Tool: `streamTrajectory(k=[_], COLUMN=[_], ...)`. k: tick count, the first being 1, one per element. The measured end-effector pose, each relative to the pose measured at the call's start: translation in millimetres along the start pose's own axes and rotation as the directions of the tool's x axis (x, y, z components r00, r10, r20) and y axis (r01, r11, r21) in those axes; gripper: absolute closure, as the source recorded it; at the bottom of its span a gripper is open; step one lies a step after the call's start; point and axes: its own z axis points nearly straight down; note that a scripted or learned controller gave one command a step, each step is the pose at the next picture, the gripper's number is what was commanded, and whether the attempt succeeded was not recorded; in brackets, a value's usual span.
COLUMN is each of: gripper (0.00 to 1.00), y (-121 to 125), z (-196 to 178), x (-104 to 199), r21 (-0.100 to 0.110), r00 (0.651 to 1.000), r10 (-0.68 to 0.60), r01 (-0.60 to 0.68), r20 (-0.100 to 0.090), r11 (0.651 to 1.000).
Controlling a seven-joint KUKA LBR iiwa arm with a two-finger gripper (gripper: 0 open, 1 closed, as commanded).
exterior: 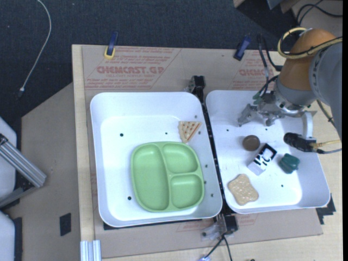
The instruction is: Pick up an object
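Note:
My gripper hangs over the back part of the right bin, open, with nothing between its fingers. Just in front of it lies a small brown round piece. A white block with black marks sits a little further forward. A dark green object lies to the right of the block. A slice of toast rests near the bin's front wall.
The left bin holds a green divided plate and a waffle-like cracker by the wall it shares with the right bin. The grey arm with its orange band and its cables reach in over the right bin's back right corner.

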Motion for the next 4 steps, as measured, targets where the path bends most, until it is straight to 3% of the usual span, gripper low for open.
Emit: streamTrajectory(k=[1, 4], gripper=[1.0, 1.0], y=[1, 0], z=[-11, -195], x=[0, -18], r21=[-0.003, -0.011], r00=[1.0, 1.0], r10=[0.0, 0.001], r01=[0.0, -0.001], r20=[0.001, 0.004], r11=[1.0, 1.0])
